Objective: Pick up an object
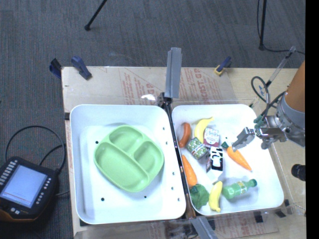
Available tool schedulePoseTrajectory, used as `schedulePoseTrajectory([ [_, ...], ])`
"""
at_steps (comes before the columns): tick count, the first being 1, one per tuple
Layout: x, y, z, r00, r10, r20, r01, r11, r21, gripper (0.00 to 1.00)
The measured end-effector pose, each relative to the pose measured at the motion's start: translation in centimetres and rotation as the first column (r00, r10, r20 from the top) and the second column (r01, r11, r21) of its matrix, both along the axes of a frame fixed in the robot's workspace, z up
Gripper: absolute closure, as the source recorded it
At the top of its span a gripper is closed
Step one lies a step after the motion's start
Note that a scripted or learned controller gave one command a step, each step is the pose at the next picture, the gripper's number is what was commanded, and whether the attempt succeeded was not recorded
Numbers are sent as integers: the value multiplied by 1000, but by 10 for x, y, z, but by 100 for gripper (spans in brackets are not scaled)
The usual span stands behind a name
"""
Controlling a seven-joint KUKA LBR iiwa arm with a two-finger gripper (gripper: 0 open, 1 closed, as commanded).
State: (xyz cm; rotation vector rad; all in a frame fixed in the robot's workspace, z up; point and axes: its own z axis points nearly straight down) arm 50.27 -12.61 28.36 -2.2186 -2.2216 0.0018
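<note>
1. Reaching in from the right, the grey arm point(291, 121) hangs over the right bin point(259, 193), its orange band at the picture's edge.
2. The gripper point(243, 138) sits just above the leafy end of a toy carrot point(239, 158); one finger point(242, 137) shows as a grey wedge pointing down-left. Whether the fingers stand wide or narrow I cannot tell from this slant, and nothing is seen between them.
3. That carrot lies on the bin floor, tip pointing down-right, near the bin's right half.
4. Left of it lie a black and white packet point(217, 159), a small pink and white packet point(212, 135) and a green can point(197, 147), close together.
5. A yellow banana point(201, 127) curves beside a red-orange sausage point(185, 133) at the bin's upper left.
6. A second carrot point(189, 170) lies along the left wall, above a piece of broccoli point(200, 195).
7. A second banana point(216, 196) touches a green bottle point(238, 188) lying on its side near the front wall.
8. The left bin point(79, 133) holds a light green divided plate point(129, 158) with three compartments.
9. A tablet-like pendant point(22, 188) sits on the carpet to the far left; blue clamps point(80, 66) grip the bench's back edge.
</note>
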Motion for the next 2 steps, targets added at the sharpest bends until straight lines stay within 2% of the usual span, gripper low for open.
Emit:
schedulePoseTrajectory([
  [1,55,-40,-107,1000,11,-1,-11,1000,2,0],
  [2,70,-82,-196,999,-35,-2,35,999,8,0],
])
